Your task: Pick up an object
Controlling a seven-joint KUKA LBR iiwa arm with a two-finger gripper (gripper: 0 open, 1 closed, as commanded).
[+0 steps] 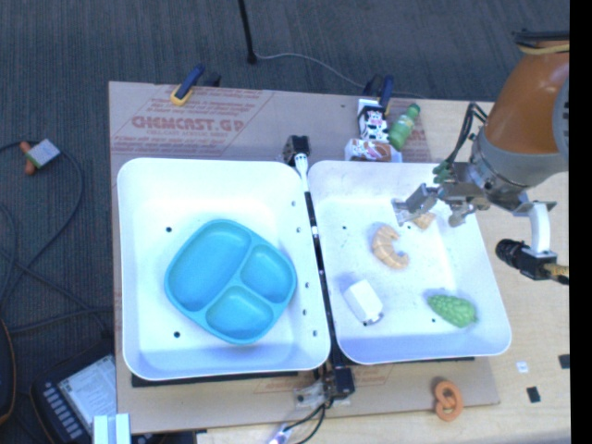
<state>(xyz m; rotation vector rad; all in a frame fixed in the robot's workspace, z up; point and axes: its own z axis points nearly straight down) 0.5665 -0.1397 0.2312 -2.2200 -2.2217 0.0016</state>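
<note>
Now, nearest first: orange ring [448, 399] out on the bench, outside both bins. Next, green knobbly toy [452, 309] and white block [363, 301] low in the right bin [416, 348], well apart. Then the likely target, a tan croissant-shaped toy [390, 246], mid-bin: probably light, stiff, curved, a bit slippery, so best pinched across the thick middle. Nothing crowding it. Just beyond, gripper [432, 209] hanging with fingers spread, grasping nothing, poised over a small tan piece. Farthest, small bottles [381, 132] past the rim.
</note>
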